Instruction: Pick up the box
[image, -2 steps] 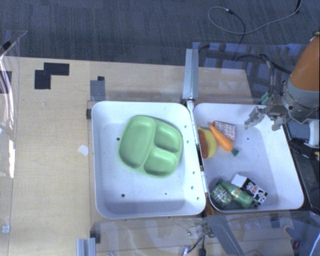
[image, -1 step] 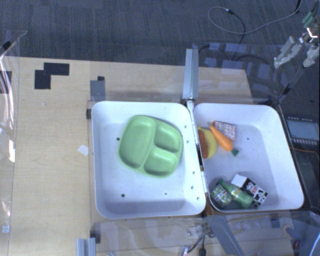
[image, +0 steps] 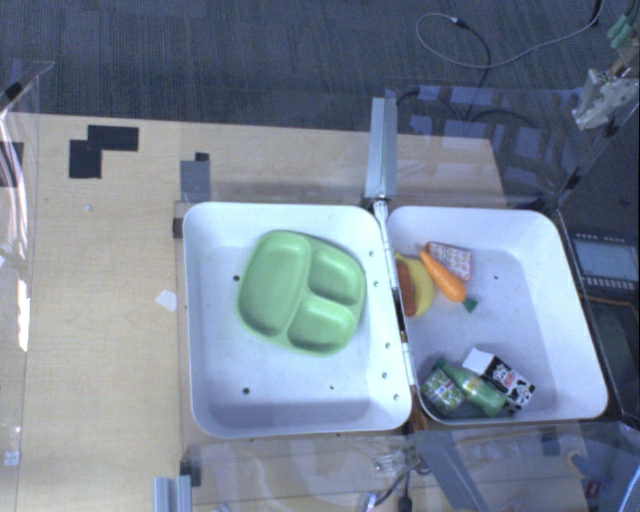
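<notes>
Far side of the right bin (image: 560, 250), towards its left half, sits the box (image: 451, 259): small, flat, w/ a red-and-white print, lying tilted rel. to the bin walls. Its near-left edge is touching or just overlapping the carrot (image: 443, 277), which runs diagonally beside it; we can't tell which lies on top. Just left of the carrot are a yellow fruit (image: 423, 291) and a red item (image: 405, 280) against the divider. Well apart, at the bin's near side, lie green packets (image: 457, 388) and a white-and-black carton (image: 505, 381), also boxy, so we shouldn't mix it up w/ the target. Left bin (image: 215, 380) holds a green divided plate (image: 300, 290).

A pale shape at the far right, beyond the desk (image: 120, 300), is prob. the hand (image: 605, 98); it's too blurred to say whether it's released or clenched, so we can't tell. It's well apart from the box, so approach is the step in hand, as we judge it.

To do it well, we'd come down over the box's far-right part, away from the carrot, w/ the hand turned to span the short side. Bare bin floor on the right gives room there. Main risk: catching the carrot too, or nudging the box flat vs. the floor and closing on nothing
</notes>
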